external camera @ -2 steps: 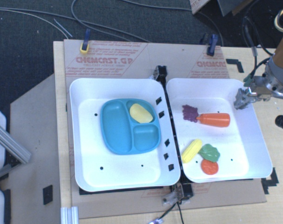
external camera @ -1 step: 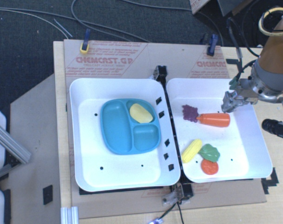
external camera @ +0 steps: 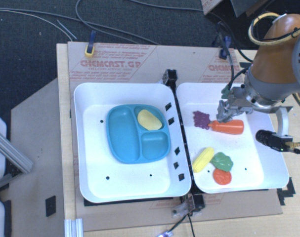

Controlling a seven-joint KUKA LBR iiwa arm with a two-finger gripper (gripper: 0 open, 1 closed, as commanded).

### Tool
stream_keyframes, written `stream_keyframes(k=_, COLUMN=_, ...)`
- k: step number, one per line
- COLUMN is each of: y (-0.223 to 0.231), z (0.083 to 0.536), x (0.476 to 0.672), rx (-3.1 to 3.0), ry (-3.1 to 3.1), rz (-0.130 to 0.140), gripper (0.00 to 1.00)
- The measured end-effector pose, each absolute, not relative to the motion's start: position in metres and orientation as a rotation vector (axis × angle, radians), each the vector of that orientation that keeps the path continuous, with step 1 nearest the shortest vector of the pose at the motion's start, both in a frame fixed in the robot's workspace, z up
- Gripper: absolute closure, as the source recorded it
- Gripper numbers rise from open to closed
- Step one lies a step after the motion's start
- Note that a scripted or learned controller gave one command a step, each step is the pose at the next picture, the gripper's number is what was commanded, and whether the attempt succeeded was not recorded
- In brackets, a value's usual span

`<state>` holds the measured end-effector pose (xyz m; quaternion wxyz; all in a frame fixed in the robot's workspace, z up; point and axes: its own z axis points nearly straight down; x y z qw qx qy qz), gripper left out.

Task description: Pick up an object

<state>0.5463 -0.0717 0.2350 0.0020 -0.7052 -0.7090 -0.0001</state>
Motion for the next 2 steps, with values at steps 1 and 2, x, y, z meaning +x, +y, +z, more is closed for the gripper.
stream_keyframes(k=1, y=-0.023, z=0.240, x=0.528, rx=-2.212, ry=-2.224, rz=-0.001, gripper=1.00)
stream_keyframes(k=2, y=0.039, z=0.240, x=0.518, rx=-2.211, ry=-2.226, rz=0.000, gripper=1.00)
